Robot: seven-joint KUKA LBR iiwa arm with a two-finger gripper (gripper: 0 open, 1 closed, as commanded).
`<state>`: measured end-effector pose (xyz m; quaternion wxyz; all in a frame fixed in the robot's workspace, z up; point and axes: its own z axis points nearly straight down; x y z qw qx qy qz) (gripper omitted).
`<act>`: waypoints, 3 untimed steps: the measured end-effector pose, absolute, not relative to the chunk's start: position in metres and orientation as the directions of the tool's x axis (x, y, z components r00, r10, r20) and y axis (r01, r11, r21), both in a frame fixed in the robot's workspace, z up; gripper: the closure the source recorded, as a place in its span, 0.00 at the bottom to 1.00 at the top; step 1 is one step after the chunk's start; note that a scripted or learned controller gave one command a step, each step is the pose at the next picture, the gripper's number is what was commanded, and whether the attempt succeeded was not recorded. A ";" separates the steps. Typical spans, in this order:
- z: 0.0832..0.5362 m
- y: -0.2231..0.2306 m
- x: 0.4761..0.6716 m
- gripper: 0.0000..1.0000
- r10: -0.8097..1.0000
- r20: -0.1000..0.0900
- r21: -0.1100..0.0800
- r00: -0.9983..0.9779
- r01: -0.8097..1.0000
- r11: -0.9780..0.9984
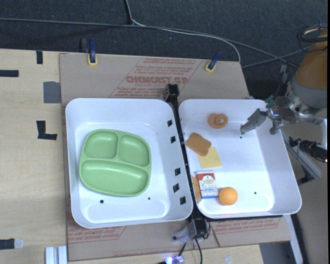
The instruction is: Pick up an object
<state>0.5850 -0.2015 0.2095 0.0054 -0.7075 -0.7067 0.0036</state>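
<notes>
Two shallow white bins are sitting side by side on the worktop. The left bin is carrying a green divided plate. The right bin is holding the loose pieces: a small ring-shaped pastry near its far wall, a brown bread-like piece beside the divider, a pale yellow square touching that piece on its near side, a small red and white carton, and an orange ball just beside the carton.

The gripper is reaching in from the right and hanging over the far right part of the right bin. Its fingers are looking spread apart, with nothing between them, so no object is being held.

The nearest candidate is the ring-shaped pastry, which is lying just to the left of the fingertips, near them but apart. The other pieces are lying further off, towards the near left of that bin. Being round, the pastry is offering no long axis to line up with, so the coming move is probably a short shift leftwards and then a descent.
</notes>
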 end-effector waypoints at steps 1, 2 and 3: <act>0.215 -0.201 0.588 0.00 1.000 0.000 -0.001 -0.001 1.000 0.001; 0.171 -0.198 0.583 0.00 1.000 0.000 -0.005 -0.001 1.000 0.001; 0.107 -0.192 0.581 0.00 1.000 0.001 -0.007 -0.002 1.000 0.002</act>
